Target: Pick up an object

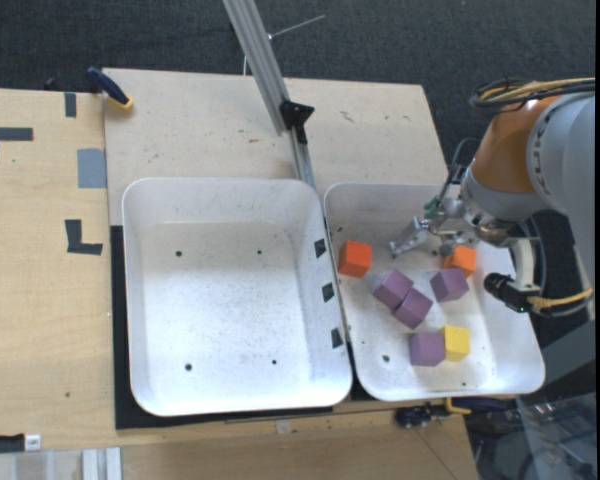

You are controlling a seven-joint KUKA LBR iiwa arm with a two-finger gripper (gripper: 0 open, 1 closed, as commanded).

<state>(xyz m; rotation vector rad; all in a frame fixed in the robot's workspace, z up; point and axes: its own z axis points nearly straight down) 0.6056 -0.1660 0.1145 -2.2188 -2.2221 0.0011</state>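
Observation:
In the right bin [380, 203] lie several small blocks. An orange cube [356, 258] sits near the bin's left wall. Two purple blocks [391, 288] [413, 308] touch each other at the middle. A third purple block [448, 285] lies to their right. Another purple block [427, 348] and a yellow block [457, 342] rest side by side near the front. My gripper [427, 232] hangs low over the back of this bin. A second orange block [463, 259] lies just to its right, partly hidden by it.
The left bin [140, 268] stands beside the right one, their walls touching. A grey metal rail [260, 58] slants down from the top to the bins' junction. Black cables [525, 298] loop off the arm at the right bin's edge.

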